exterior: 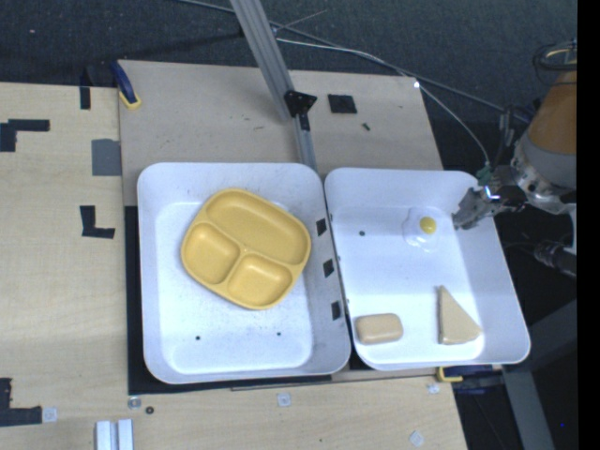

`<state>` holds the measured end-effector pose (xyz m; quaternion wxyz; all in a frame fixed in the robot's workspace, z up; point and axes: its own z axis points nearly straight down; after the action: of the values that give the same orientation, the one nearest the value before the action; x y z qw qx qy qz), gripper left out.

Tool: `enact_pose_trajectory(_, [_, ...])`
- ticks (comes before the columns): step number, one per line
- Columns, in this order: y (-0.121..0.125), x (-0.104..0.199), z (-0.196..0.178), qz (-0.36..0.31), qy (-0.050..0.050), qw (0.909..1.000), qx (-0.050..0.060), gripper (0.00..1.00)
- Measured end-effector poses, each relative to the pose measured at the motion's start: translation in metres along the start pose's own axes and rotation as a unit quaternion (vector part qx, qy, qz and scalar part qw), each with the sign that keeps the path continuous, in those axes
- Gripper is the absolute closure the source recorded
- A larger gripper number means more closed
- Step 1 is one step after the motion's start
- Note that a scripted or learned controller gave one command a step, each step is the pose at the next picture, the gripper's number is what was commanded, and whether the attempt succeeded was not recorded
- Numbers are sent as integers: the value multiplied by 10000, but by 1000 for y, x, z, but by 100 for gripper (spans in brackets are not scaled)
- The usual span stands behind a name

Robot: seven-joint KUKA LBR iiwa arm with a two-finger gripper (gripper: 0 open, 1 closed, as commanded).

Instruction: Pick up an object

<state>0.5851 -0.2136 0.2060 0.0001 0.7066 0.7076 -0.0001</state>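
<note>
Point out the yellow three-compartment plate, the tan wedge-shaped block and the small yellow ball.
yellow three-compartment plate [246, 247]: camera view, divider ridges at its centre.
tan wedge-shaped block [456, 318]: camera view, middle of its top face.
small yellow ball [427, 224]: camera view, its top.

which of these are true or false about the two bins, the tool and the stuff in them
1. The yellow divided plate lies in the left bin. True.
2. The tan wedge sits in the left bin. False: it is in the right bin, near its front right corner.
3. The tool is at the right bin's right edge. True.
4. The tool grips the tan block. False: the block lies apart from it on the bin floor.
5. A small yellow piece lies in the right bin. True.
</note>
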Motion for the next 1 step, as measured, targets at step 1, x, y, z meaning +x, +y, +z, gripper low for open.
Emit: enact_pose_trajectory(1, [-13,46,-7,-15,9,10000,10,100])
